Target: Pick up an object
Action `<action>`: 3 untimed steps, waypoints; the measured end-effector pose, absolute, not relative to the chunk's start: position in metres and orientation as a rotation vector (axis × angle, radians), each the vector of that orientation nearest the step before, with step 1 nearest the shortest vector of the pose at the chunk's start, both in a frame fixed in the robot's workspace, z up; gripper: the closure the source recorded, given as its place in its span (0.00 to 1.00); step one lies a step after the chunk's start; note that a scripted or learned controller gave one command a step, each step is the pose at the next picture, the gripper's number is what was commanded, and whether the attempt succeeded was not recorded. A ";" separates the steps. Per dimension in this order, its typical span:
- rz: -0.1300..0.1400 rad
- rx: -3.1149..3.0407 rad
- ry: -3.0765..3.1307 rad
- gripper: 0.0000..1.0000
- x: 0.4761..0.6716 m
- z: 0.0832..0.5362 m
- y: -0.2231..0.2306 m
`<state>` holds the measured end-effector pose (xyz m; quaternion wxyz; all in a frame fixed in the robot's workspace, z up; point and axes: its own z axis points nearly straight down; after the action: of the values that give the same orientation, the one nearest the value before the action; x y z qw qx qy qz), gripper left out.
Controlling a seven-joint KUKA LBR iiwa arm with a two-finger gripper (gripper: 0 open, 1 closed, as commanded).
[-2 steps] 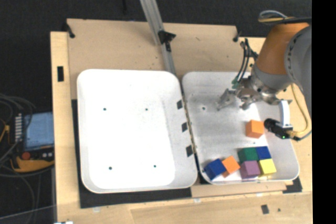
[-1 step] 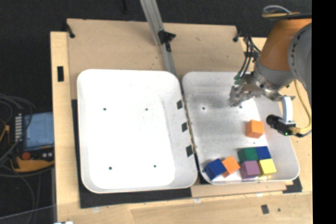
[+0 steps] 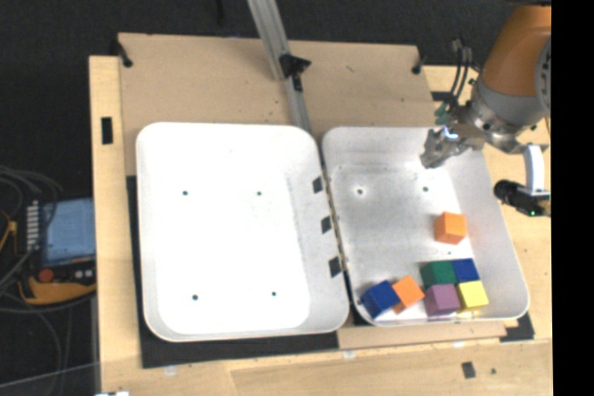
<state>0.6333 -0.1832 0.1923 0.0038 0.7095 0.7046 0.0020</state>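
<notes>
Hanging above the far right corner of the right bin (image 3: 371,153), the gripper (image 3: 434,151) points down and toward the bin's middle, with no block near its tip. Whether it is released or clenched cannot be told from this angle; the tip is small and blurred against the bin floor. Behind it the arm (image 3: 515,60) rises to the right, its orange band plain above the grey wrist.

Nearest the gripper, yet well apart from it, a lone orange block (image 3: 451,227) sits on the bin floor by the right wall. Further toward the near edge the other blocks cluster along the front wall: a green block (image 3: 438,274) and a dark blue block (image 3: 465,270) side by side, with a purple block (image 3: 443,298) and a yellow block (image 3: 474,294) just in front of them. To their left a second orange block (image 3: 407,291) touches a blue block (image 3: 379,298) near the front left corner.

Beside this bin lies the left bin (image 3: 227,227), touching it along the shared edge. Both rest on the wooden bench (image 3: 204,79). A slanted metal pole (image 3: 264,5) runs from the top of the view down to the bins' junction. Off the bench's left side sit a blue box (image 3: 70,230) and cables (image 3: 14,199).
</notes>
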 end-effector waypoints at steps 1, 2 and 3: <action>0.007 2.212 2.219 1.00 0.634 0.258 -0.183; 0.003 2.214 2.224 1.00 0.635 0.268 -0.183; 0.000 2.215 2.226 1.00 0.627 0.257 -0.139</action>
<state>0.6274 -0.1389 0.2567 0.0006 0.7054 0.7088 -0.0002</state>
